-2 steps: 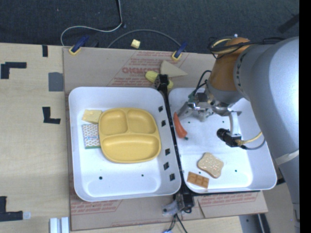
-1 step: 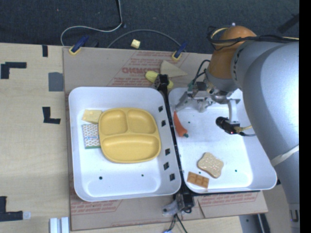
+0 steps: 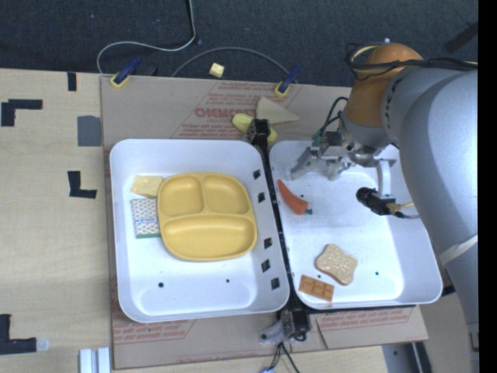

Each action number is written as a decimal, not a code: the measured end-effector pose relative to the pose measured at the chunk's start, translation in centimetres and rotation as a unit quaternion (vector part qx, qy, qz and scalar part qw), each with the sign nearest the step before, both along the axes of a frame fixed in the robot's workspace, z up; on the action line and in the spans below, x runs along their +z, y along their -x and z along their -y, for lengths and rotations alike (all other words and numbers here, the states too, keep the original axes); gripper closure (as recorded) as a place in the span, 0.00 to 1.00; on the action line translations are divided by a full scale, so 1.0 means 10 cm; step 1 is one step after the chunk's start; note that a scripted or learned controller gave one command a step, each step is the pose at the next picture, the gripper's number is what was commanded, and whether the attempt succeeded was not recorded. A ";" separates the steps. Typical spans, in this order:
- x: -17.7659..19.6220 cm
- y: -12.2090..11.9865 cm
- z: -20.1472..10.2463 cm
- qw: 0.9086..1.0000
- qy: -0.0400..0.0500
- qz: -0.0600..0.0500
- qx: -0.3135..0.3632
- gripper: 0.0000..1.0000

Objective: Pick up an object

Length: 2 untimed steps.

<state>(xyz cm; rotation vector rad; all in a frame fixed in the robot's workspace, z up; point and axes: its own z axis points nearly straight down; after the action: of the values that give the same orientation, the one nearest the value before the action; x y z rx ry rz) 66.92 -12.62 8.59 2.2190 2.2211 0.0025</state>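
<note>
I have the claw (image 3: pixel 312 162) hanging over the right-hand white bin (image 3: pixel 411 263), near its far-left corner, its fingers apart on nothing. The orange carrot-shaped toy (image 3: pixel 292 197) lies just beside it, likeliest target. The toast slice (image 3: pixel 336 263) and brown waffle piece (image 3: pixel 316 287) sit nearer. Cardboard covers the table (image 3: pixel 46 231).

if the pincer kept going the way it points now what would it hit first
Probably the carrot: the pincer angles down and left over the right bin, and the carrot lies just beyond its tips. Its height is unclear from this slanted view.
</note>
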 end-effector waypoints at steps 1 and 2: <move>0.02 0.56 -0.27 1.000 0.007 0.004 -0.002 0.00; 0.10 -0.01 -0.22 1.000 0.001 0.001 0.001 0.00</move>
<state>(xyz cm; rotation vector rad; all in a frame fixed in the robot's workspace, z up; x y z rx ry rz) 67.07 -10.46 9.59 2.2152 2.2217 0.0035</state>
